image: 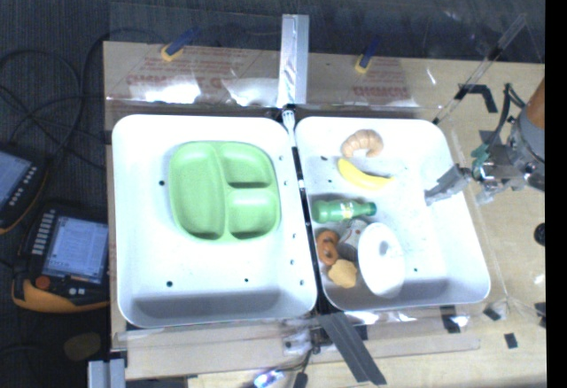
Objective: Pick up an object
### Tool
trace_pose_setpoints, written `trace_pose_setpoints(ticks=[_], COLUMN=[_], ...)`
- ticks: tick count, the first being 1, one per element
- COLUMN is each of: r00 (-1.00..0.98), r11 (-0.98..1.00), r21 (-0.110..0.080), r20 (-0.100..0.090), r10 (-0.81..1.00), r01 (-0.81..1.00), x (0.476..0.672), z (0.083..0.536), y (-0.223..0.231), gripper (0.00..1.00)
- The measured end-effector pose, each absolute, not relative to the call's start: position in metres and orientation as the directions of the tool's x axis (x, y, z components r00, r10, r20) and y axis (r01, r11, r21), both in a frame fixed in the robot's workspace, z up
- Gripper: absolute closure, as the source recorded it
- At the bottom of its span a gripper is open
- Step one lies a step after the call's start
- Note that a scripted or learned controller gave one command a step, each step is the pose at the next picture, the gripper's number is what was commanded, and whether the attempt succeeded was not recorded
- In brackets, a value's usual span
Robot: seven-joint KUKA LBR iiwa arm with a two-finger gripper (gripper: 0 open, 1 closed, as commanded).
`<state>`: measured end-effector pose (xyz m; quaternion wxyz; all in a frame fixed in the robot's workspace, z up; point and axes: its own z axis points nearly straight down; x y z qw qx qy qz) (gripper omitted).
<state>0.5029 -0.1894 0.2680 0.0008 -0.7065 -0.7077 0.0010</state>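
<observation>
From my seat, the hand [443, 190] sits over the right edge of the right bin [461, 240], reaching in from the right, and I cannot tell how it is set; nothing shows in it. Its grey tip hangs above bare white floor, well apart from the things I could pick.

Those things cluster along the left half of that bin. A pale curled pastry [363, 143] lies nearest the far wall, with a banana [363, 174] just beside it toward me. Below that a green bottle [343, 211] lies on its side, cap pointing right; I cannot read its label. A white cup [381, 258] lies tipped over near the front, and by the left wall I see a small orange-brown piece [327, 244] and a tan lump [343, 273], close together.

In the left bin [142, 271] rests a green plate with three sections [224, 189], flat.

On the table [523, 324] behind the bins lie clear sheets with red print [168, 76], too blurred to read. Two screens [75, 246] glow at the far left, unreadable.
</observation>
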Motion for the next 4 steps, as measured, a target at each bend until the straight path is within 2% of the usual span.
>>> trace_pose_setpoints(ticks=[1,2,3,4], r00=[-0.336,-0.445,-0.505,-0.503], r11=[0.336,0.445,0.505,0.504], r21=[-0.001,0.014,0.011,0.016], r20=[0.002,-0.011,-0.009,-0.010], r10=[0.942,0.895,0.863,0.864], r01=[0.942,0.895,0.863,0.864], x=[0.541,0.596,0.587,0.588], z=[0.183,0.125,0.090,0.101], y=[-0.127,-0.119,-0.135,-0.135], gripper=[0.00,0.00,0.00,1.00])
